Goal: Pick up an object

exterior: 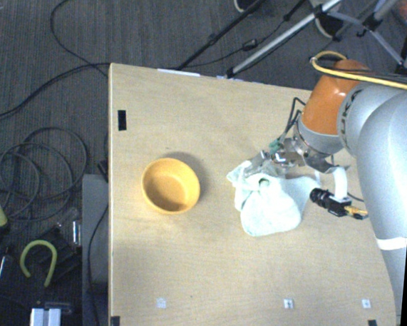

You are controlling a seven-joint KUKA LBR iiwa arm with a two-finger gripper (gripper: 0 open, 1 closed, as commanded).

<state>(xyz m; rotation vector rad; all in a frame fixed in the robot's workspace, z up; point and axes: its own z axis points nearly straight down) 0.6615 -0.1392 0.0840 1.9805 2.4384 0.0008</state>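
The near part of the desk (pixel 199 287) is bare: a flat, pale wood-coloured top with a few small dark and light markers by its near edge and one dark marker near the left edge.

Farther in, left of centre, a yellow bowl (pixel 171 184) sits upright by itself, round and smooth, with a matte look like plastic. It stands well apart from everything else, so it would be easy to reach from above.

Right of centre lies a white cloth (pixel 271 205), soft and crumpled into a loose mound, with folds bunched toward its far side. It seems the likely thing to be picked up, since the arm is working right over it.

The hand (pixel 279 161) is down at the cloth's far edge, touching or nearly touching the bunched folds. Whether it is released or clenched cannot be told: the metal parts there are small and blurred against the fabric, and no cloth can be made out in its grip. The cloth rests on the desk, so the lift is judged not yet done.

Above the hand rises the arm's orange band (pixel 327 106), glossy and rounded, then the broad grey arm (pixel 386 162) along the right edge.
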